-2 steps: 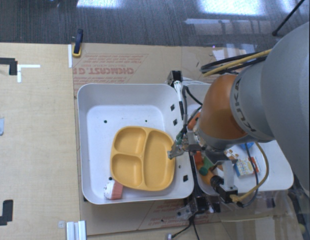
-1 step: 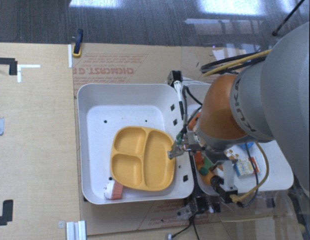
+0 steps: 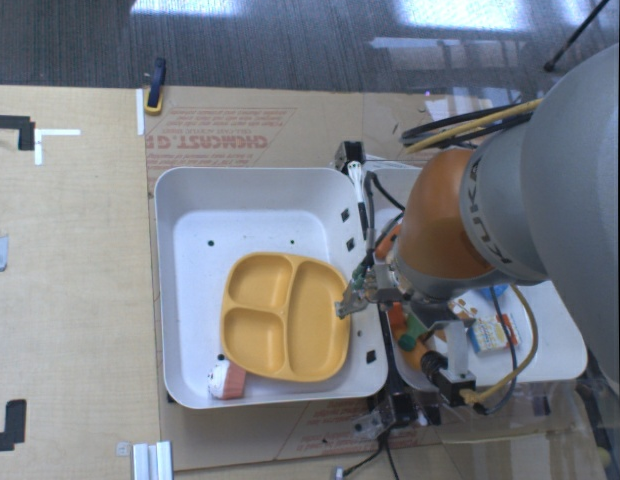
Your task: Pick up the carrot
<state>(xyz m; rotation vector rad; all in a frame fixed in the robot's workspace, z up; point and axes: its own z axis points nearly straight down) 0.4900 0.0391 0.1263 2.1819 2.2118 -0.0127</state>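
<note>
the grey arm with its orange band [image 3: 445,218] reaches in from the right and hangs over the seam between the two white bins, covering most of the right bin [image 3: 550,353]. the gripper [image 3: 365,293] sits low at the inner edge of the left bin [image 3: 180,268], just beside the right rim of the yellow divided plate [image 3: 285,316]; whether it is open or closed cannot be told from this angle (the wrist hides it). the carrot [image 3: 408,340] seems to be the small orange piece in the right bin, just under the wrist and beside something green, mostly hidden by the arm, and nothing shows it being held. a small pink and white item [image 3: 226,381] lies against the plate's lower left edge in the left bin. a blue and white packet [image 3: 487,334] lies in the right bin. both bins rest on the cardboard-covered surface [image 3: 70,268].
</note>
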